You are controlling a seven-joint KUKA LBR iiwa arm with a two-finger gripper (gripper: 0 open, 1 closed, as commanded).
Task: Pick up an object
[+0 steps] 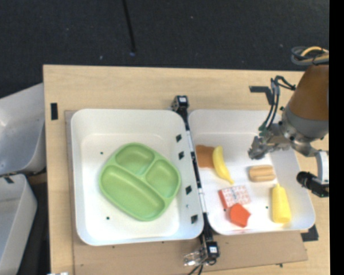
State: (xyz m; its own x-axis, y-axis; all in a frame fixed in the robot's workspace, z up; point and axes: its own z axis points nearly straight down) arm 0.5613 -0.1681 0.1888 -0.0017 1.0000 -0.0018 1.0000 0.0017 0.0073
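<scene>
- Seen from above at a slant: light wooden tabletop [114,85] carrying two shallow white bins side by side, left bin [86,153] and right bin [246,116].
- In the left bin, a light green divided plastic plate [140,181], lying flat near the middle.
- In the right bin, near the shared wall, a brown block [203,153] touching a yellow banana [221,164] just to its right; the block partly hidden by the banana.
- Further right, a tan roll-shaped piece [261,173], alone on the bin floor.
- Toward the near edge, a red-and-white patterned box [235,195], with an orange-red block [239,215] touching its near side; print too small to read.
- At the near right, a yellow cylinder [280,204], lengthwise toward the near rim.
- Grey arm [309,105] cut off at the right.
- Dark gripper [261,148] over the right bin, just above the tan roll in the picture, nothing visibly held; too blurred and small to tell released from clenched.
</scene>
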